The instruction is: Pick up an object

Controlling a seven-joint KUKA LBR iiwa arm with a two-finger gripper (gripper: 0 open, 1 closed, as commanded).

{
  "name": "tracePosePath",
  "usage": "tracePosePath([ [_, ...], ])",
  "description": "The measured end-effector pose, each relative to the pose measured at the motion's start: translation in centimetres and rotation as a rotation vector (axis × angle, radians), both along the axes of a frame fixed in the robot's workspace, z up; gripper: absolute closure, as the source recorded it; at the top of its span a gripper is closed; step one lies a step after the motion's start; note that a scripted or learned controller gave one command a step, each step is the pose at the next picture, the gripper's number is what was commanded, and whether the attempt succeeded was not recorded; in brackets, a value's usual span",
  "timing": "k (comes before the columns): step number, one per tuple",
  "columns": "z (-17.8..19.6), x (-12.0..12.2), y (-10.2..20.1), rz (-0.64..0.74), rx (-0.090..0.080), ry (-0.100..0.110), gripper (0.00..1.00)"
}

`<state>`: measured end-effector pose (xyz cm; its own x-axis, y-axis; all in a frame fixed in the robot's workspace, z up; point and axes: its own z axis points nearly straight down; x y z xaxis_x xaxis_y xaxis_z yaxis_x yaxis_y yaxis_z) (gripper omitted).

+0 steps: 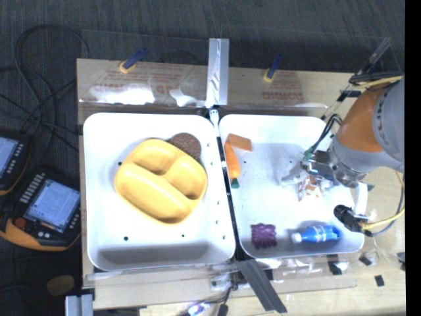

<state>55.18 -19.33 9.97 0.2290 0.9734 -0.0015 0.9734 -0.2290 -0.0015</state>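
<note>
The gripper hangs low over the right bin, right on top of a small orange-and-white object. Whether the gripper is clenched on it or released I cannot tell; the view is too blurred there. So the nearest thing lies directly beneath the gripper, touching or nearly so. Just below the gripper in view, the blue bottle lies on its side, long axis running left-right. The purple lump sits further down-left, and the orange carrot well off to the left.
</note>
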Motion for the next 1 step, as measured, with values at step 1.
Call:
tracePosePath([
  [1,0.84,0.00,0.10,0.002,0.000,0.002,1.00],
])
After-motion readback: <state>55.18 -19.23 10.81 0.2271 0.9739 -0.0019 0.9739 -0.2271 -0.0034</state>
